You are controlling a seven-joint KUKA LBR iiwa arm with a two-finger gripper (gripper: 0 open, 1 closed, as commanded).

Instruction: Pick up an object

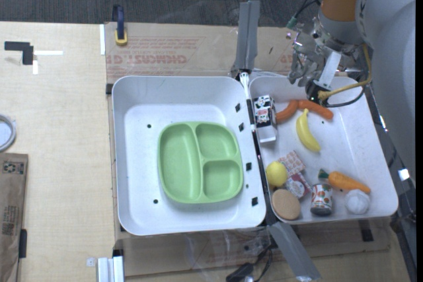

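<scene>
Surface: light wood bench holds 2 shallow white bins side by side; cardboard sheet with red print lies behind them.
Room: dark grey carpet along the top; roll of tape at the left edge, brown paper bag below it.
Left bin: green 3-compartment plate lies flat in the middle.
Right bin: banana near the centre; orange-red sausage just behind it, touching or nearly; small cow-print carton on the left wall side.
Front of right bin: lemon, snack packet, round cookie, small can, carrot, white ball, all close together.
My arm: comes in from the right, orange band above the wrist.
My gripper: over the back left corner of the right bin, above the sausage end.
My jaws: cannot tell how far apart, cables and shadow cover them; nothing seen between them.
</scene>
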